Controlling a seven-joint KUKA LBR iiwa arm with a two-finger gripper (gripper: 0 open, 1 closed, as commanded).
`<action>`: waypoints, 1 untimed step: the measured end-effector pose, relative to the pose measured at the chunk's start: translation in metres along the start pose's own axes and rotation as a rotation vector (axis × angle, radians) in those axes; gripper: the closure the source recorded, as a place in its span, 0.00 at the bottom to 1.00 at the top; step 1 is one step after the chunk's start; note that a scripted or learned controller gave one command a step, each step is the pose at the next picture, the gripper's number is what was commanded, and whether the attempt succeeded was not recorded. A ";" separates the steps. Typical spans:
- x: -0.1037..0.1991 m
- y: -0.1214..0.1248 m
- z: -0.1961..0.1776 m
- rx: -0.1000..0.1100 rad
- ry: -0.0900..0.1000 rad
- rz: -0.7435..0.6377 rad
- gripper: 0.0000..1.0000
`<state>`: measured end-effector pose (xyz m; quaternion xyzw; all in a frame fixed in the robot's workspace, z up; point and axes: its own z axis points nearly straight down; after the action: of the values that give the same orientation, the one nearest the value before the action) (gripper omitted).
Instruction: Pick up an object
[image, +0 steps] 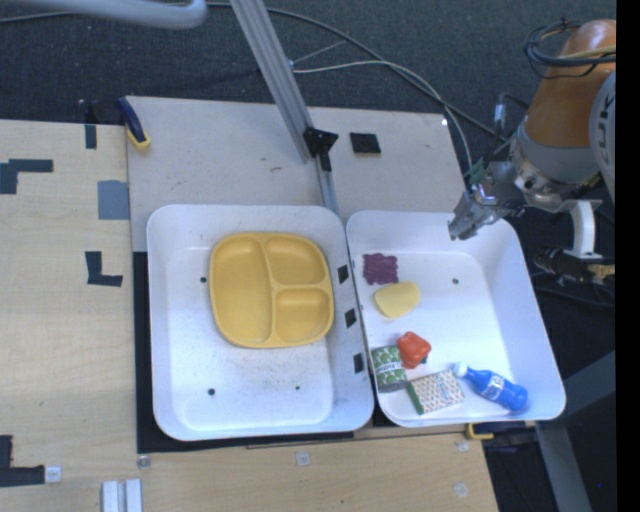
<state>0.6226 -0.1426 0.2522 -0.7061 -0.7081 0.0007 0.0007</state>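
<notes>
While the claw (463, 228) hangs over the right bin's (530, 300) far rim, grip state cannot be told. Purple piece (380, 267), yellow piece (397, 299), red piece (413, 348), blue bottle (495, 388) lie inside. Left bin (180, 400): yellow tray (271, 289).

The right bin (500, 290) holds a loose cluster of small things. A purple lump (380, 267) lies near its left wall, a pale yellow piece (397, 299) just below it. Further down sit a red piece (413, 348), a green packet (388, 367), a patterned flat packet (437, 391) and a blue bottle (494, 387) lying on its side.
</notes>
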 end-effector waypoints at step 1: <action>0.057 -0.010 -0.004 0.000 0.001 -0.003 1.00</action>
<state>0.6121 -0.0860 0.2559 -0.7050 -0.7092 0.0000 0.0010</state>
